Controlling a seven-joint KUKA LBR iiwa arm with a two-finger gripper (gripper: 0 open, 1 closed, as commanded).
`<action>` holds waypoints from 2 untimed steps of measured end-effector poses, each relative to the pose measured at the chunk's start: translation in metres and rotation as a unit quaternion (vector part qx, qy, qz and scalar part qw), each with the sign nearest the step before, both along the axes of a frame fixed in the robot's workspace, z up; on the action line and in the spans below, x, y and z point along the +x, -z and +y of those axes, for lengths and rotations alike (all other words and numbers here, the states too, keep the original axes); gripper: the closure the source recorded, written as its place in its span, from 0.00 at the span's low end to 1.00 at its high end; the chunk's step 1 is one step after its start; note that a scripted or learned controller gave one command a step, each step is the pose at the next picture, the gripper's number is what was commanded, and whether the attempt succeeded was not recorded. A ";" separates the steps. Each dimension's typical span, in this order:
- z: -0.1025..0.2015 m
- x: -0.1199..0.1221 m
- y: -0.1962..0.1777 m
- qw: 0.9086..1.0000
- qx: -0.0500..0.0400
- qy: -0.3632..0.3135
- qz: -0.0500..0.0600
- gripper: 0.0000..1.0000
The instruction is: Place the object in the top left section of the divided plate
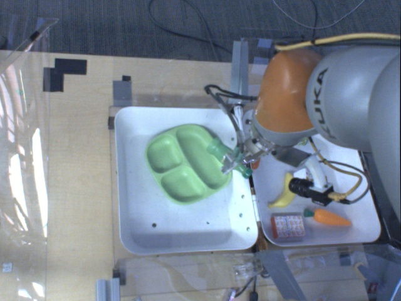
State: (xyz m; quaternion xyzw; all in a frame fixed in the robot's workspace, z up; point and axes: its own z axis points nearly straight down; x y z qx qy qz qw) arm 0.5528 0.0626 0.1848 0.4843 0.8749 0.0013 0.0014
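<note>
A green divided plate [185, 165] with three sections lies in the left bin [144, 231]. My gripper [233, 162] hangs over the plate's right rim, at the edge between the two bins. It is shut on a small pale green translucent object [217, 148], which sticks out up and to the left of the fingertips, over the plate's right section. The grey arm with its orange band [285, 93] covers the upper part of the right bin.
In the right bin [369, 231] lie a yellow banana [282, 195], an orange carrot [331, 217] and a small red-and-white box [288, 226]. A black cable connector [311, 190] hangs from the arm above them. The left bin's white floor surrounds the plate.
</note>
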 end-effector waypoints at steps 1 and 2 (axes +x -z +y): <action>0.023 -0.062 -0.016 0.996 0.000 -0.091 0.000 1.00; 0.110 -0.065 -0.064 0.993 0.000 -0.115 -0.002 1.00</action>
